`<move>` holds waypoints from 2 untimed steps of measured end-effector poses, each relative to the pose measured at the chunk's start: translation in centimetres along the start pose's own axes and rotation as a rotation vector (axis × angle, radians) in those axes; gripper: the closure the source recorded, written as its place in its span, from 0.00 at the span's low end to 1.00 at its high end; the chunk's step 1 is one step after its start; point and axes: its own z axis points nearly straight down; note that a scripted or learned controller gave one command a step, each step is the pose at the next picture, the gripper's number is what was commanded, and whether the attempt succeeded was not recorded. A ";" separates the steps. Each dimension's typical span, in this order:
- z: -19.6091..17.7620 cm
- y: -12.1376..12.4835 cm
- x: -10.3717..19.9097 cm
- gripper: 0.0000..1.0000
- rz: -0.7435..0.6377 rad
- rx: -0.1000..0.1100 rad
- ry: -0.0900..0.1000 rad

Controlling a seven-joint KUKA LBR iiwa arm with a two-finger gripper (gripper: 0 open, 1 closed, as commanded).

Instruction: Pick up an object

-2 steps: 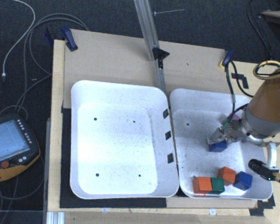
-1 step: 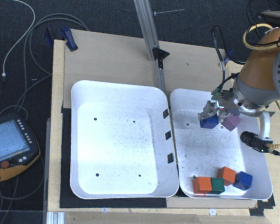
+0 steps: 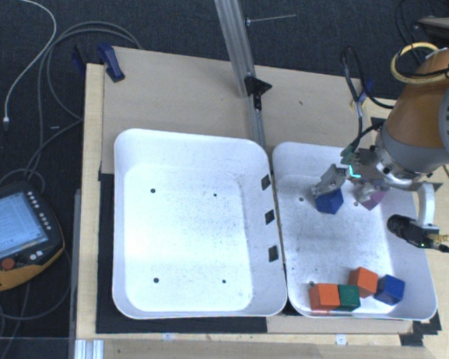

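Camera view: gripper [image 3: 347, 185] over the right bin [image 3: 305, 244], fingers spread, nothing between them; blue cube [image 3: 330, 200] just below its left finger, touching or nearly so; purple block [image 3: 373, 199] beside the right finger; orange, green and blue blocks [image 3: 353, 290] well below the gripper, at the bin's near rim.

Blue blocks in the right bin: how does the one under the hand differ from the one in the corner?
The blue block by the hand lies alone in the right bin's upper part, close under the hand. The blue block in the corner lies low in the bin, packed beside an orange block, far from the hand. The first looks darker and tilted, the second squarer to the bin. Both are small blue cubes.
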 end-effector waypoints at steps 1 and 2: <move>6.9 3.8 -2.2 0.00 0.000 -0.020 -0.004; -8.1 5.0 -6.2 0.00 0.001 -0.013 -0.004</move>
